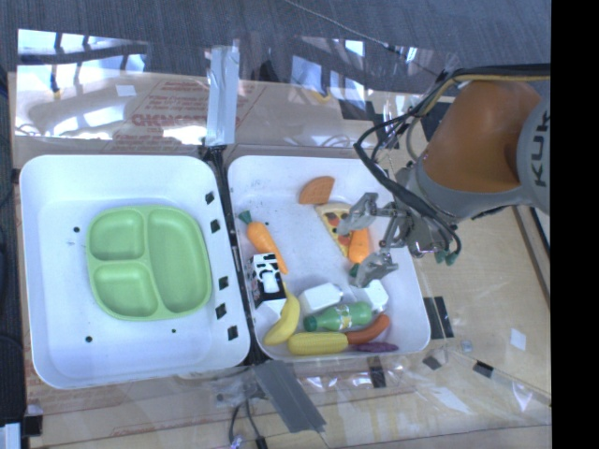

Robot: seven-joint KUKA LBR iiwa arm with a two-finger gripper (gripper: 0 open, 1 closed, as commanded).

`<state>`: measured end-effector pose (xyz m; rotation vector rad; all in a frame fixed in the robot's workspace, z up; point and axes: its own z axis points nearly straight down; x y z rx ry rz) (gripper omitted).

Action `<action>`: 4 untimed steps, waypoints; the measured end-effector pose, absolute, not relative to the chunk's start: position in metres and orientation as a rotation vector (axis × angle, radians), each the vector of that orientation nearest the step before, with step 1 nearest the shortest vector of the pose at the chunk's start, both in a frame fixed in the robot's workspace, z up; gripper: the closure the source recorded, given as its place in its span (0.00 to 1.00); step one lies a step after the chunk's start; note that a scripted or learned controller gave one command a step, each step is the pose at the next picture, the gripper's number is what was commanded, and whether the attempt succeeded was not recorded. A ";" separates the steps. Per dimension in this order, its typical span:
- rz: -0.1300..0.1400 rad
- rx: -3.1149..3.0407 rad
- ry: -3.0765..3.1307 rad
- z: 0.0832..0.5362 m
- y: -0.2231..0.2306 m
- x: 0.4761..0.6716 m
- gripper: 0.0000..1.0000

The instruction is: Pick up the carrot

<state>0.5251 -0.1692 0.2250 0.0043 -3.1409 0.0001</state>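
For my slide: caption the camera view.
Gripper fingers straddle an orange piece in the right bin; the carrot lies apart, left.

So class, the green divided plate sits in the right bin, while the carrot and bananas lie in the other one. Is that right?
Not quite. The camera view shows the green divided plate in the left bin; the carrot and bananas lie in the right bin.

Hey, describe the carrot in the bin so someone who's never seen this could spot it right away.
Look in the right bin, along its left wall beside the divider. The carrot lies there at a slant, above the black-and-white box. It is a slim orange taper with a green top, unlike the curved yellow banana below.
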 end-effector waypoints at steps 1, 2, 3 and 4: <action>0.002 -0.240 -3.136 0.093 -0.209 0.579 0.00; 0.003 -0.225 -3.139 0.104 -0.206 0.581 1.00; 0.000 -0.286 -3.134 0.156 -0.133 0.575 1.00; -0.002 -0.340 -3.123 0.193 -0.058 0.544 1.00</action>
